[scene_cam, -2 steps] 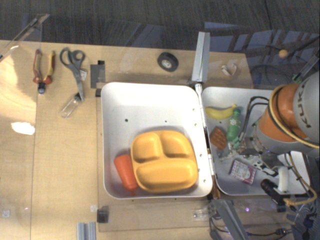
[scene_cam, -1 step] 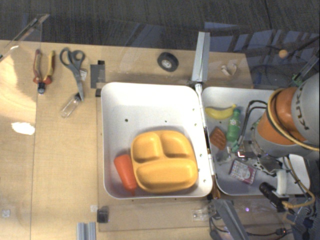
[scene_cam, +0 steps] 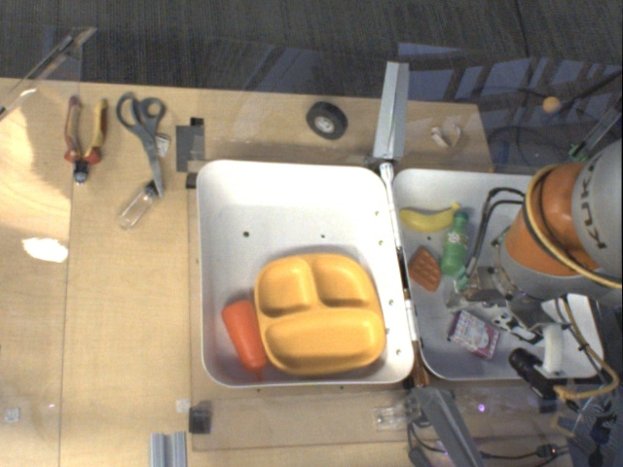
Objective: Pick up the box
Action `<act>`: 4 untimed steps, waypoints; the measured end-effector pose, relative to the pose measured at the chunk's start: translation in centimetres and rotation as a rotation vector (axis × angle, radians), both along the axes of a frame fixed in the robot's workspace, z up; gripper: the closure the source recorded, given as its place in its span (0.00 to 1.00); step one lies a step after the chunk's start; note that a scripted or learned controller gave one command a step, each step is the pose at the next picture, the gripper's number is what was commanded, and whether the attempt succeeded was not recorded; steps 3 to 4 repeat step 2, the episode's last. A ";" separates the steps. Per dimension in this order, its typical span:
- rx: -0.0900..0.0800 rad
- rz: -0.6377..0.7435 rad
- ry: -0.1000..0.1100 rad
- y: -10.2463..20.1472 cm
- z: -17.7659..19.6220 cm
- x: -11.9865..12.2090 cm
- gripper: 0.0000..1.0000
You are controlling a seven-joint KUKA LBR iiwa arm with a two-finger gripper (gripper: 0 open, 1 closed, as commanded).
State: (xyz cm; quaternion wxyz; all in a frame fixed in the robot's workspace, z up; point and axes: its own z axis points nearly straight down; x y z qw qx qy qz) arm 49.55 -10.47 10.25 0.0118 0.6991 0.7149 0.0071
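Lying flat near the front of the right bin [scene_cam: 428, 358], just beside the gripper [scene_cam: 487, 295]: small printed box [scene_cam: 473, 334], likely light and crushable; pinching across its short edges advised. Finger state impossible to tell.

Only legible marking was the partial lettering "KU" in dark capitals on the orange band of the arm [scene_cam: 574, 217] at the right edge; the print on the small box [scene_cam: 473, 333] in the right bin [scene_cam: 506, 178] was too blurred to read.
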 end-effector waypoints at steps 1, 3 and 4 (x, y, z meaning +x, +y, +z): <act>0.000 0.000 0.000 0.0 0.0 0.0 0.00; 0.004 -0.007 0.011 0.3 -1.2 -0.4 0.00; 0.004 -0.007 0.011 0.3 -1.2 -0.4 0.00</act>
